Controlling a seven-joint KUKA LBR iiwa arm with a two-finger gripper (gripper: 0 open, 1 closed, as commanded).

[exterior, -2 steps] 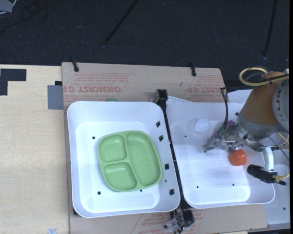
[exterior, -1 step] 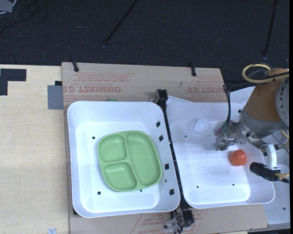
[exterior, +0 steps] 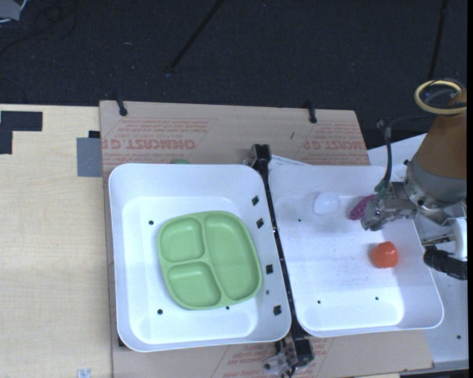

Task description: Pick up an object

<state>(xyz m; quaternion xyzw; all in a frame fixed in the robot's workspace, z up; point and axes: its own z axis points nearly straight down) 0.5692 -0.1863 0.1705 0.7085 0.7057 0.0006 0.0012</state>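
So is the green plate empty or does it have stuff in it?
Empty. The green plate lies flat in the left bin, and all three compartments show bare green.

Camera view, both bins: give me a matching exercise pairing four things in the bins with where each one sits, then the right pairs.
Things:
1. green three-compartment plastic plate
2. small orange round object
3. pale white rounded object
4. pincer

Places:
A. right bin, near its upper middle
B. right bin, toward its right side, below the pincer
C. left bin, in the centre
D. over the right bin's upper right part, next to a small purple-pink object

Pairs: 1-C, 2-B, 3-A, 4-D
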